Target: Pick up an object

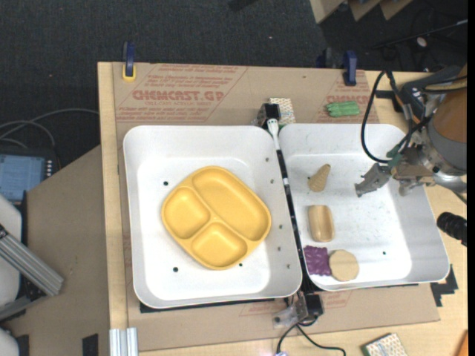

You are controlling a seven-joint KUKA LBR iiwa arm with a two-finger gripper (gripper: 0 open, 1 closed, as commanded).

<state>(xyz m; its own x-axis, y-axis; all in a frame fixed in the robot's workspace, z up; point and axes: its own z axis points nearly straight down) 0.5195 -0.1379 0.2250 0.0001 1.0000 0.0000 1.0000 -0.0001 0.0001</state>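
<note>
Cone (319,177) lies just ahead of my tool (369,185), in the right bin (415,236); looks light, stiff, slick. I'd pinch its wide end. My tool's opening I cannot tell.

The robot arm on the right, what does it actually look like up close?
The arm is a rounded grey body with an orange band near the wrist. Black cables loop beside it. At its end sits a small grey metal gripper, angular and pointed, over the right-hand white bin.
</note>
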